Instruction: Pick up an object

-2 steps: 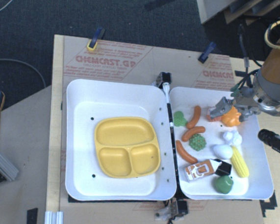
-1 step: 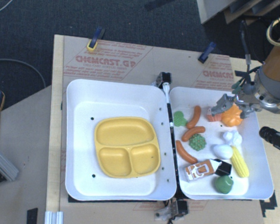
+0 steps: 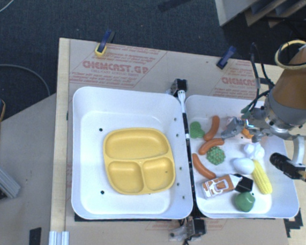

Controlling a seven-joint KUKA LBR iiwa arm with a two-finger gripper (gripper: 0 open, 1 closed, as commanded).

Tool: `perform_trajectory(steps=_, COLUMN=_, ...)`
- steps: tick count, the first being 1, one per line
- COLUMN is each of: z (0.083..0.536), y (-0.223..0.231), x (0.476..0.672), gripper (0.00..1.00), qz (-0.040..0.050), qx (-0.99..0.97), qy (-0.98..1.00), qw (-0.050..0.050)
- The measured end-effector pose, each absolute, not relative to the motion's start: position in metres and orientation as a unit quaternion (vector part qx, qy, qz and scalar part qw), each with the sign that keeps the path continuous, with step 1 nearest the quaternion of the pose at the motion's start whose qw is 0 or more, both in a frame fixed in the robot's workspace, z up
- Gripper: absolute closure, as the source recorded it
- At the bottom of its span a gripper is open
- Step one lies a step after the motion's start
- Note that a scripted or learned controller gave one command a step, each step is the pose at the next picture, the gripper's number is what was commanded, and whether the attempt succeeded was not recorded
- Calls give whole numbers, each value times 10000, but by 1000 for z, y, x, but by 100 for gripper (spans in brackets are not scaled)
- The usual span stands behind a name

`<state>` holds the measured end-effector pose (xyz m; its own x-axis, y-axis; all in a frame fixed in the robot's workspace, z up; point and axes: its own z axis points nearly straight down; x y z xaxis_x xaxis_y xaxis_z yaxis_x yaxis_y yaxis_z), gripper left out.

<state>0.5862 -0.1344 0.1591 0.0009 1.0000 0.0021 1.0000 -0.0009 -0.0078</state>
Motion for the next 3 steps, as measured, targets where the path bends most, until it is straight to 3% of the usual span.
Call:
perform_trajectory(steps=2, z=85, y=-140, x=592, gripper=0, qz=-5, qx=-7072, qy=-7071, qw=7)
perform_trajectory(steps=3, z=96, y=-141, x=592, gripper=100, qz=-3, qx=-7074, qy=-7068, qw=-4)
